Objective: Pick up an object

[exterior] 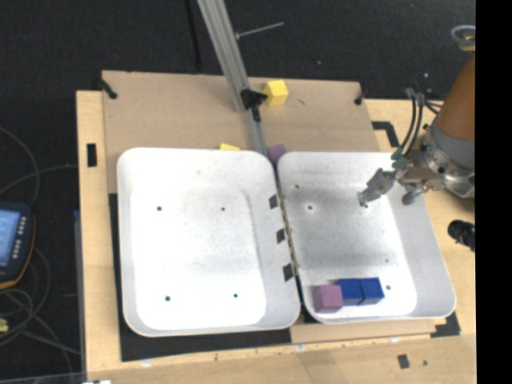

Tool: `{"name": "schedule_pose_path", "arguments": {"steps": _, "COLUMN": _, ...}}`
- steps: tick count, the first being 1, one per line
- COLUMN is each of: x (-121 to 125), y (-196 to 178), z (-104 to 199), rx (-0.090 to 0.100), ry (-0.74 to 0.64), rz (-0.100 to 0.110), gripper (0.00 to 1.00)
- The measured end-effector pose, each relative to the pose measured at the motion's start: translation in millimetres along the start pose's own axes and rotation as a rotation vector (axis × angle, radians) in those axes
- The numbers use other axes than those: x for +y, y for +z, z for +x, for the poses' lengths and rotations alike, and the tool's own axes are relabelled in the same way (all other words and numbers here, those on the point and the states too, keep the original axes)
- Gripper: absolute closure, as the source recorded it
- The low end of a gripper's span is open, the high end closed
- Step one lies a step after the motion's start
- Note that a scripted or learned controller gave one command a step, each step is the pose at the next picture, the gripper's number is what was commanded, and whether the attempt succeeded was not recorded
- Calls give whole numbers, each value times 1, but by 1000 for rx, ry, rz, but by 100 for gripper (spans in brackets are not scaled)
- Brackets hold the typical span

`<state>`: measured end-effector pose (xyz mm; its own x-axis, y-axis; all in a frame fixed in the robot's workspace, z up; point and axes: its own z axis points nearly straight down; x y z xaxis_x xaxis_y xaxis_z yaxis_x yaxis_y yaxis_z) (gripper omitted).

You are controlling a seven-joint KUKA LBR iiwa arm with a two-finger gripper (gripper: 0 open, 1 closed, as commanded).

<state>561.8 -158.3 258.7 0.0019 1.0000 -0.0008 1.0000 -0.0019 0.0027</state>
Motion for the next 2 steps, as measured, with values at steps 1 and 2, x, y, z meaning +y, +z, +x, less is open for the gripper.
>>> {"name": "schedule_pose_path", "arguments": {"steps": 1, "x": 22, "y": -66, "z": -16, "rx": -3, "ry": -6, "rz": -7, "gripper": 0}}
{"name": "schedule_pose_path", "arguments": {"steps": 2, "x": 58, "y": -40, "z": 4, "rx": -1, "ry": -6, "rz": 2, "gripper": 0}}
